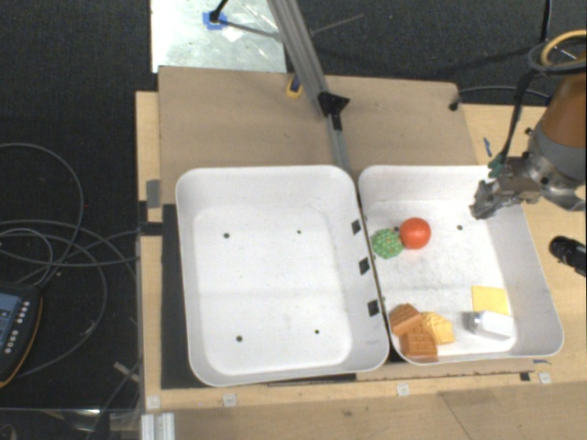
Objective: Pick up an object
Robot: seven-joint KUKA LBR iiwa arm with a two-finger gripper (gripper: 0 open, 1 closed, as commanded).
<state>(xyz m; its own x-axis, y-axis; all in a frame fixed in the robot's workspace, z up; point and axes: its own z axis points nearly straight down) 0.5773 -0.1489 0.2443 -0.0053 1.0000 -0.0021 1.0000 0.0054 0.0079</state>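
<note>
Gripper [484,202] over right bin [527,246] — finger state unclear; round red ball [415,233] touching bumpy green ball [387,244].

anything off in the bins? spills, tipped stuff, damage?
Nothing stands out. All objects sit inside the right bin: a green ball touching a red ball, orange waffle-like pieces at the near edge, a yellow block beside a small grey item. The hand hovers over the bin's far right side.

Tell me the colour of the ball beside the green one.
Red-orange ball, touching the green ball, in the camera view.
</note>
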